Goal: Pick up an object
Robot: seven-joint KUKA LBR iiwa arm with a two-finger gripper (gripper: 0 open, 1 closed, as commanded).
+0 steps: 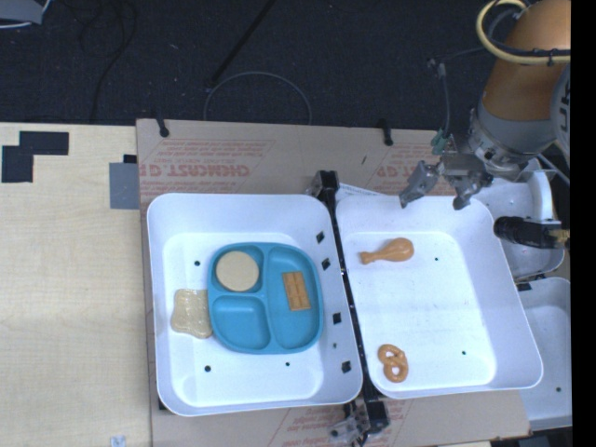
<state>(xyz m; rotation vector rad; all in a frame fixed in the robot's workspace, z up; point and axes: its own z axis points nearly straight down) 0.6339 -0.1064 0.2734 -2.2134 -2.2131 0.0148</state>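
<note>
In the right bin [494, 277] a tan chicken drumstick [391, 250] lies near the back, and a brown pretzel [393, 362] lies near the front. My gripper [436, 190] hangs above the back rim of the right bin, up and to the right of the drumstick. Its two dark fingers [413, 186] are spread apart, open, with nothing between them. In the left bin [177, 231] sits a blue divided tray [251, 329] holding a round tan patty [237, 270] and a brown cracker [296, 291]. A pale slice of bread [191, 313] lies just left of the tray.
A black divider [337, 287] runs between the two bins. Both bins rest on a cardboard sheet [242, 156] on the wooden bench. The middle and right of the right bin's floor is bare white.
</note>
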